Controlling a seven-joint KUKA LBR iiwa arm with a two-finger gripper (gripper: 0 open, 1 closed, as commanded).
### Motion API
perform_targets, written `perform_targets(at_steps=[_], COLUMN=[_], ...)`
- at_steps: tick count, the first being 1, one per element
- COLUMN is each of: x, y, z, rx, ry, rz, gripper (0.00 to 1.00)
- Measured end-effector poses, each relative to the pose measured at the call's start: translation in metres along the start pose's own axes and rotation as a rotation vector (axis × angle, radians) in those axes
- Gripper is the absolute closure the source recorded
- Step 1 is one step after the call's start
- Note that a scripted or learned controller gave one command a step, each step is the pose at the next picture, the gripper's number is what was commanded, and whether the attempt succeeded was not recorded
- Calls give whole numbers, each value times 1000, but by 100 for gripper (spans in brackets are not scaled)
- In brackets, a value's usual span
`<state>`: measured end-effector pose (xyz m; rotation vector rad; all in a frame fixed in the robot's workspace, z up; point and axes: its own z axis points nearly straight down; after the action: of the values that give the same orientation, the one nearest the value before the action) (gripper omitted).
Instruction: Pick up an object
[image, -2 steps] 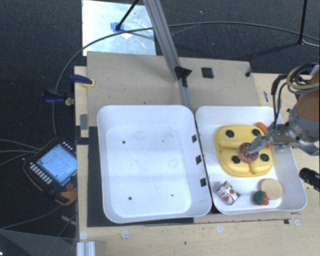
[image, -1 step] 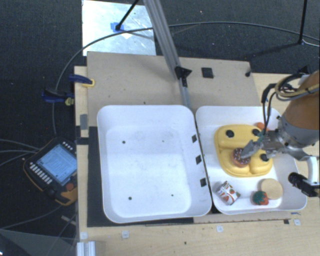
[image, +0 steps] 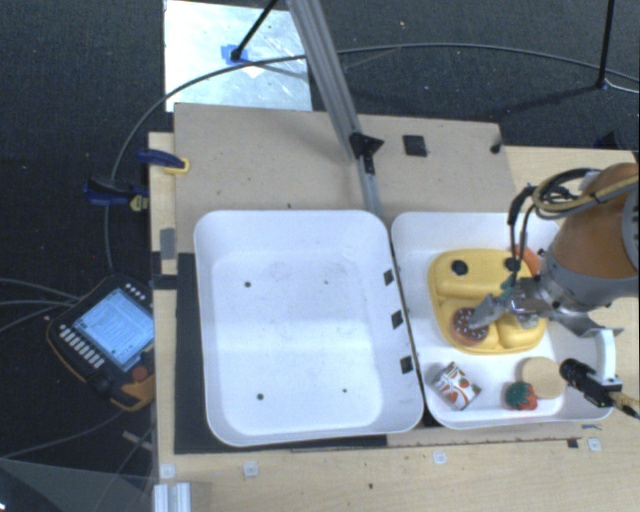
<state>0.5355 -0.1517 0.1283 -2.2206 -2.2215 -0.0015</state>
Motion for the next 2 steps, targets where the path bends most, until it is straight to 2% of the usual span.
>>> perform_targets(at_steps=[1, 2], x=[3, 11], y=[6, 8], z=[8, -3], rx=[-16, -14], ry=[2, 17], rz=[-9, -17], gripper=[0, 100])
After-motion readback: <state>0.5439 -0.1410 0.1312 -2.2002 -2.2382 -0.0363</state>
